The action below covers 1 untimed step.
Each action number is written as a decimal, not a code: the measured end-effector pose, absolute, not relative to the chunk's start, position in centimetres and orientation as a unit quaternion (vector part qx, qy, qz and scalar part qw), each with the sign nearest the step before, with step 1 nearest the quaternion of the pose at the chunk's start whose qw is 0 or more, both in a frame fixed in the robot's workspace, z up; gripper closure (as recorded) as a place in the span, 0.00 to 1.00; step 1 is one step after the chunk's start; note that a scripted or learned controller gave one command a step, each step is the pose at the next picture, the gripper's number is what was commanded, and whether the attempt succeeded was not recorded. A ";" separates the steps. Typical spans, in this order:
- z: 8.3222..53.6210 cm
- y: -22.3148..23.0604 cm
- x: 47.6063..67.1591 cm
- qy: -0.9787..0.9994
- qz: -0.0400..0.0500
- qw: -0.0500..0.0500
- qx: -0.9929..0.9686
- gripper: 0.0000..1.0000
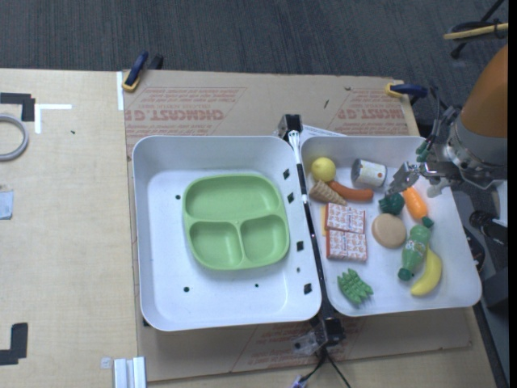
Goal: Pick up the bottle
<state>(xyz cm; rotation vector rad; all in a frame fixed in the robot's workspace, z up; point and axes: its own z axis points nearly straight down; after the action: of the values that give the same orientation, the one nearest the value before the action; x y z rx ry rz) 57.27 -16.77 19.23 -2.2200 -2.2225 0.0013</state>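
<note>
Overhead, claw (404, 178) poised above right bin (464, 241), finger state unclear, green bottle (415, 250) lying beside banana (429, 275), untouched.

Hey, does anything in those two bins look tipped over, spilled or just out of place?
Nothing spilled or broken. The green bottle lies on its side in the right bin, touching the banana, rather than standing. The green divided plate sits slightly turned in the left bin. The gripper hovers over the right bin.
</note>
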 end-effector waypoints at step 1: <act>20.2 -16.8 57.3 -0.708 0.001 0.000 -0.706 1.00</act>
<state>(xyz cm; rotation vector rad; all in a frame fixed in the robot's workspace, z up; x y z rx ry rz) 57.31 -16.81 20.19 -2.2192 -2.2245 0.0018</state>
